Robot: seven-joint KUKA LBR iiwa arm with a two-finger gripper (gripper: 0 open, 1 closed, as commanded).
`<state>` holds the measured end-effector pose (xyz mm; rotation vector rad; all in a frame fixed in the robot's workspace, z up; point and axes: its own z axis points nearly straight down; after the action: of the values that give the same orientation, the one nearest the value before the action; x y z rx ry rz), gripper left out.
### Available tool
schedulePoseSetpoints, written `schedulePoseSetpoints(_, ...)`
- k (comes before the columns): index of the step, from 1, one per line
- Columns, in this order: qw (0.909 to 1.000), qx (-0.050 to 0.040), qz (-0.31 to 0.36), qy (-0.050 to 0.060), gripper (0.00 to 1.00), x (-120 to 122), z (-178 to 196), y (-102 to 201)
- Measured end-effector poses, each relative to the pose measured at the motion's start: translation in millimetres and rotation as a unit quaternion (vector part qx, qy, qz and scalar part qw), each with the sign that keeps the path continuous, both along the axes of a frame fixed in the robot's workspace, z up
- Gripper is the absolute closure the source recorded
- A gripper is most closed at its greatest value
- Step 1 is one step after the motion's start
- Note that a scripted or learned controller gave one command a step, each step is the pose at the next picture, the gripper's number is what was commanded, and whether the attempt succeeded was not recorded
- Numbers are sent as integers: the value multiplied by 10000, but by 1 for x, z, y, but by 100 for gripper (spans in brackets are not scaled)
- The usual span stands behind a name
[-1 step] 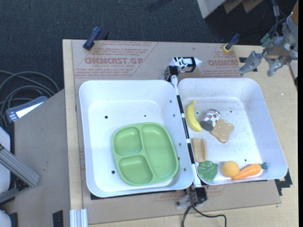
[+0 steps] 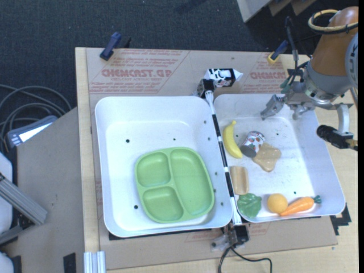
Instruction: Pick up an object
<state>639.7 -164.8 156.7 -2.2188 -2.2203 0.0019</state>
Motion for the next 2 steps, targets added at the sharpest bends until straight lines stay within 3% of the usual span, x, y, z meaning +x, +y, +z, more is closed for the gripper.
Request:
schedulePoseSetpoints(1, 10000, 2, 2, 0, 0, -21, -55, 52)
schedulePoseSetpoints(2, 10000, -9, -7, -23, 0, -60, -72, 34)
